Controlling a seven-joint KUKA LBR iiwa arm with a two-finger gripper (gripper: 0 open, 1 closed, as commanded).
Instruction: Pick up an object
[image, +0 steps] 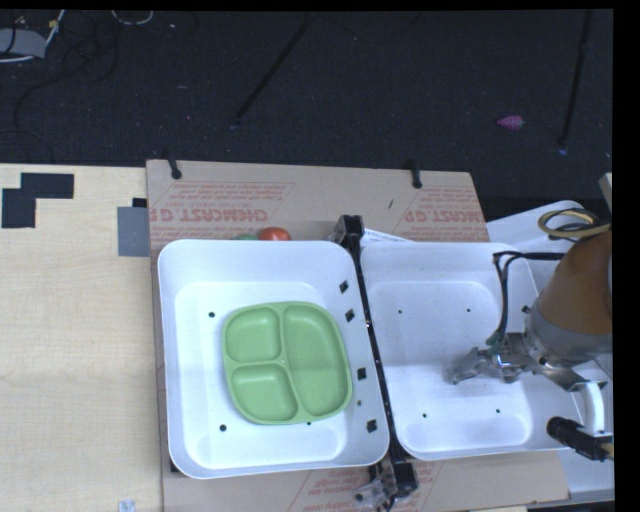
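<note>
A light green divided plate (286, 361) lies flat in the left white bin (190, 290), near its middle. My gripper (466, 371) is low in the right white bin (430, 440), over its right half, far from the plate. The grey arm with its orange band (585, 290) comes in from the right edge. I see nothing between the fingers.
A small red and green item (268, 235) sits just behind the left bin's back rim on the cardboard. A black divider strip (365, 340) runs between the two bins. Cables loop by the arm at the right.
</note>
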